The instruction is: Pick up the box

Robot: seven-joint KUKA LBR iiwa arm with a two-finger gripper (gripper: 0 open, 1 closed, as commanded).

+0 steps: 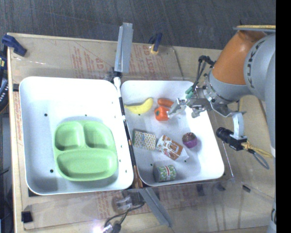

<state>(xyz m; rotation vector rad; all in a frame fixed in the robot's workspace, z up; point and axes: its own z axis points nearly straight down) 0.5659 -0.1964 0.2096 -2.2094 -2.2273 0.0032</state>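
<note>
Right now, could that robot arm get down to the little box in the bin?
Probably yes: the box lies flat and uncovered in the right bin, and the gripper hovers just beyond it.

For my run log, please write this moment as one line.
gripper: over right bin, near carrot | box: lying in bin, not held | stage: before grasp

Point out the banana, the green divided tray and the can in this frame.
banana [139, 106]: camera view, middle of its curved body.
green divided tray [86, 151]: camera view, ridge between its compartments.
can [165, 173]: camera view, its labelled side.
</note>
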